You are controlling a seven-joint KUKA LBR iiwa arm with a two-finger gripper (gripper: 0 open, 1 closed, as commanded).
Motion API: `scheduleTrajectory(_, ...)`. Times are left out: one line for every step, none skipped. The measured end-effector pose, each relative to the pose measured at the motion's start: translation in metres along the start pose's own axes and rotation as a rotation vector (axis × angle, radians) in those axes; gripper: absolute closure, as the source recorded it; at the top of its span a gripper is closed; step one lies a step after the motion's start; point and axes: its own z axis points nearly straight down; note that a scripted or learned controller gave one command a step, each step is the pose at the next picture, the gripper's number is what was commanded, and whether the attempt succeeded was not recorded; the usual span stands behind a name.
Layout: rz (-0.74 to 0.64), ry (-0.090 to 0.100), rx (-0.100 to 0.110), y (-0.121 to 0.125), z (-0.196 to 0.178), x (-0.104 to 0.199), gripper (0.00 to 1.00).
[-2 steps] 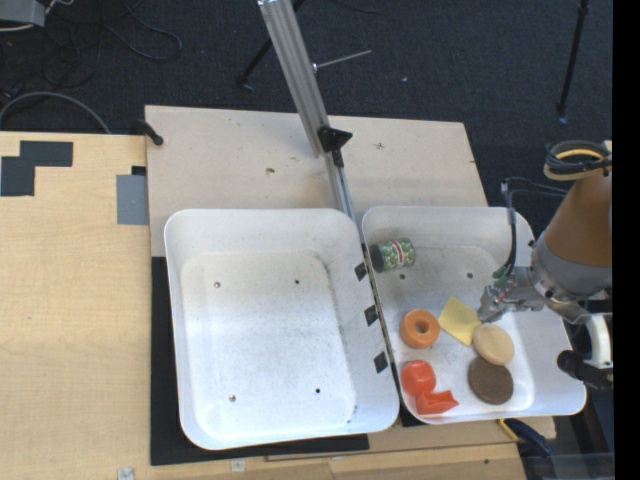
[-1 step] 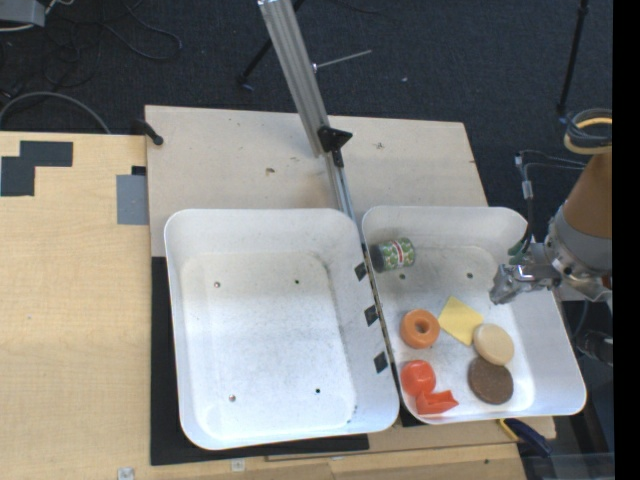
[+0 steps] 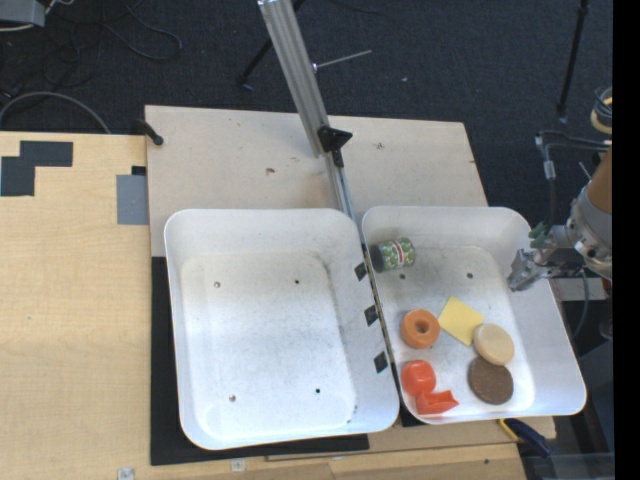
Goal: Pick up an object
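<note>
On the left sits a big white bin. Its floor is bare, so there is lots of open room inside it. Its right edge touches the left edge of the second white bin, and small black clips sit along that seam. A long metal bar slants down from the top toward the spot where the two bins meet.

In the right bin, a small green can lies on its side near the left wall, close to the top. Lower down is an orange ring. Below it, near the front edge, is a red toy piece. Just beside the ring is a yellow block. A tan round piece touches the block, and a brown round piece lies just below it. The top right part of this bin is open floor.

The gripper hangs over the right wall of this bin, well apart from the toys. It has nothing in it. How wide it is open cannot be told.
</note>
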Motion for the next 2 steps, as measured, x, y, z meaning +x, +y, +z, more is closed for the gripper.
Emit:
scheduleTrajectory(-0.001,0.0,-0.001,0.001,-0.053,-0.001,1.0)
scheduleTrajectory(-0.002,0.003,0.003,0.014,-0.054,0.043,1.0)
